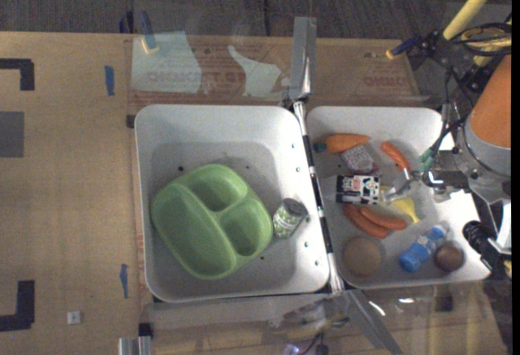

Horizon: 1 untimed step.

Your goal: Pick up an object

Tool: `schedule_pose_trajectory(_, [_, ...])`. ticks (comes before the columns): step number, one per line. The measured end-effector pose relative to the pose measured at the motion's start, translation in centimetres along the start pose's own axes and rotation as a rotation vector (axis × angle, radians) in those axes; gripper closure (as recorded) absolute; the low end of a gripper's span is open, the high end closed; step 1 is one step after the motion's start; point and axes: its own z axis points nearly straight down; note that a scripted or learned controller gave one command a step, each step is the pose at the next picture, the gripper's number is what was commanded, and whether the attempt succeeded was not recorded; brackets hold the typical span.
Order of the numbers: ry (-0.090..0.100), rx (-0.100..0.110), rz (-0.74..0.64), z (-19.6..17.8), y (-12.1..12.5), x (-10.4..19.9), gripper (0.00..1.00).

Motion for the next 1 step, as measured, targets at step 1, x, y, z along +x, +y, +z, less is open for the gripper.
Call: schedule_pose_trajectory(1, [-0.002,-0.003,0.086,1.88,6.90,-7.22,0.00])
